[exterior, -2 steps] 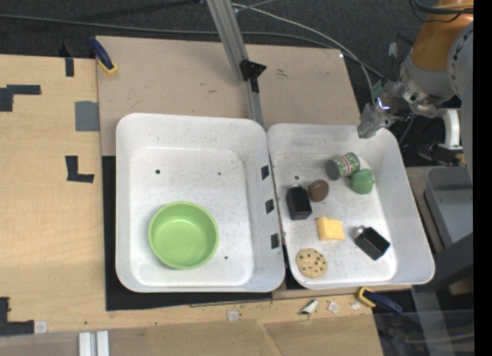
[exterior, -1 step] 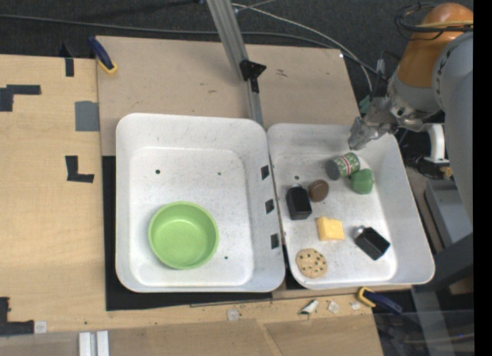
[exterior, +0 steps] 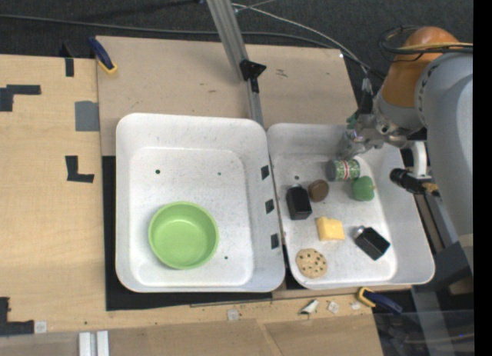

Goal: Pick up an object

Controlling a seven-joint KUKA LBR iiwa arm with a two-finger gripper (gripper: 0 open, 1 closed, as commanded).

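Over the right bin [exterior: 400, 274], the end effector [exterior: 355, 141] is seen at the far edge, just above a small can [exterior: 343, 169] lying on its side; whether it is open or closed cannot be told. Beside the can, a green lump [exterior: 363, 187], a brown ball [exterior: 318, 190], 2 black blocks, a yellow wedge [exterior: 331, 229] and a cookie [exterior: 311, 263] are spread. A green bowl [exterior: 183, 234] is sat in the left bin [exterior: 192, 135].
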